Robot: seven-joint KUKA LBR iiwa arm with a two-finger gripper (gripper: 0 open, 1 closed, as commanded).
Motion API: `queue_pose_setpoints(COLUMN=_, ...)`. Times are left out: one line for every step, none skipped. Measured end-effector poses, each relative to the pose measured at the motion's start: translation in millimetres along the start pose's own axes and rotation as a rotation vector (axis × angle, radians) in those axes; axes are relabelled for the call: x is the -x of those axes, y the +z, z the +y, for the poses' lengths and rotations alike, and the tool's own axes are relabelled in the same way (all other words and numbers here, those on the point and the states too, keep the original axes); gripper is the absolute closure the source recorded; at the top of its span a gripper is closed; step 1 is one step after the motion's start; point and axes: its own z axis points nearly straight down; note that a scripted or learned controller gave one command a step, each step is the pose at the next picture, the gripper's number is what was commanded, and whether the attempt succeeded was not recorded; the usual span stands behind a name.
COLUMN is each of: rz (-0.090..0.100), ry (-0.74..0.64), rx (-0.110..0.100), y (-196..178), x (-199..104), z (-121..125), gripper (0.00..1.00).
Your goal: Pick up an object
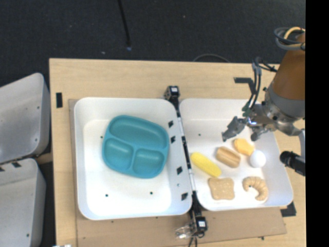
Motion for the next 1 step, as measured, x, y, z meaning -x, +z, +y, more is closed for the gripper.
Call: queue_pose_setpoints(rz=-0.002, ry=-0.003, rx=0.012, y=-6.2, x=-0.2, z=2.0, gripper=0.0)
